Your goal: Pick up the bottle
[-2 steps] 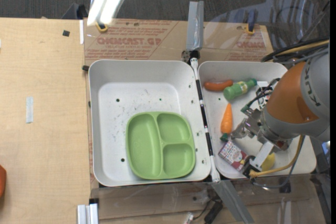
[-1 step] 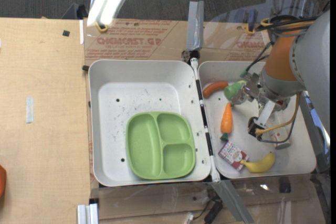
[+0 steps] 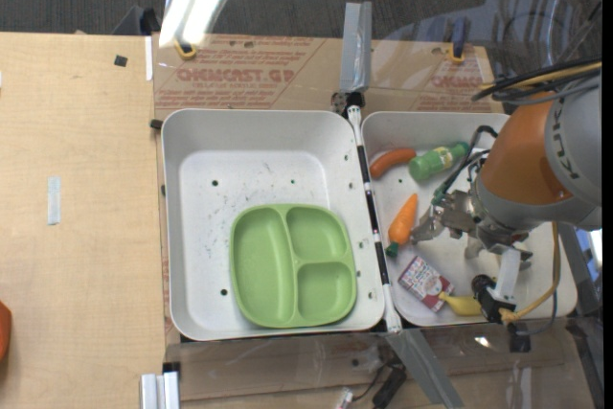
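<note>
We're not far along yet: the bottle (image 3: 437, 159) is lying on its side at the back of the right bin (image 3: 565, 302), not picked up. Our pincer (image 3: 436, 223) hovers just in front of it, near a carrot (image 3: 403, 218); can't tell how open it is.

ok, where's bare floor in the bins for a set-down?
Left bin: bare strip along its back and left walls, around the green tray. Right bin: crowded with the bottle, carrots, carton, banana and gripper.
</note>
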You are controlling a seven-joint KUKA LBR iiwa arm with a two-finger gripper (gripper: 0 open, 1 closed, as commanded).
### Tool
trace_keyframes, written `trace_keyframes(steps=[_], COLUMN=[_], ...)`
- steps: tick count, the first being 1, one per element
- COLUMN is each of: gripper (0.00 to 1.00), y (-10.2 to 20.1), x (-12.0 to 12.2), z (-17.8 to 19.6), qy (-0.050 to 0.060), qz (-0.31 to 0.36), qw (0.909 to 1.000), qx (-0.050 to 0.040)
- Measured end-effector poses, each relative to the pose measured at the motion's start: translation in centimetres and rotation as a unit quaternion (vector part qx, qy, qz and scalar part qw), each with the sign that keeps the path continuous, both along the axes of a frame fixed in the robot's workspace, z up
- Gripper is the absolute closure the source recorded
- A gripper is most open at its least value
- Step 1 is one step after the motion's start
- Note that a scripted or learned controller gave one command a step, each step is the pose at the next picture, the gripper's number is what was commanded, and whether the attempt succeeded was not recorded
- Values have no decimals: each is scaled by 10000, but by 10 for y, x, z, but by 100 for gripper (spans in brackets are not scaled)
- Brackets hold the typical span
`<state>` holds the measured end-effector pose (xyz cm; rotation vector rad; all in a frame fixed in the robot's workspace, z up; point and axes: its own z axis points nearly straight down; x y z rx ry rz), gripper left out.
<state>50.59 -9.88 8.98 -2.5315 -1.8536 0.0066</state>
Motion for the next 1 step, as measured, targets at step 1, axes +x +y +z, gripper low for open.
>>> trace_keyframes(steps=[1], gripper=[0], y=[-83], x=[79], z=[86], qy=[-18], qz=[69], qw=[10000], qx=[-11])
